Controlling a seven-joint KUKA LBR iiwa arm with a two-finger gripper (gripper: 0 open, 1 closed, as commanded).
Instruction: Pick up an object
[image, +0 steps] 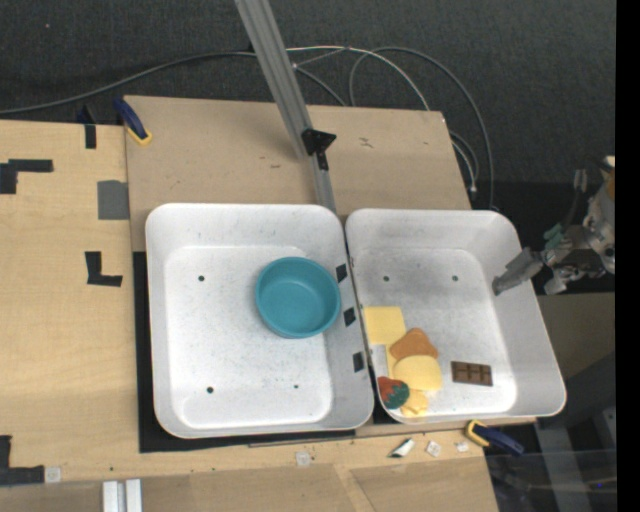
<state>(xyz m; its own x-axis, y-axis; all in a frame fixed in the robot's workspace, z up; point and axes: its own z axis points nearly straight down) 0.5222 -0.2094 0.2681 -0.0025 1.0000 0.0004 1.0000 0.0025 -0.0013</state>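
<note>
The gripper (512, 272) is seen at the right rim of the right bin (520, 330), reaching in from the right; whether it is open or closed cannot be told, and nothing is seen held in it. Nearest to it, on the bin floor, a small brown chocolate bar (471, 374) lies flat and apart from the rest. Toward the bin's lower left a cluster is found: a pale yellow square (383, 323), an orange piece (413, 345), a yellow piece (420, 374) and a red-and-green item (393, 391), touching or overlapping. These are judged light toy pieces, probably stiff and smooth; the flat ones would offer little edge to be gripped. In the left bin (190, 300) a blue bowl (296, 297) stands upright near the right wall. It is judged light, rigid and slippery, and best taken across its rim.
</note>
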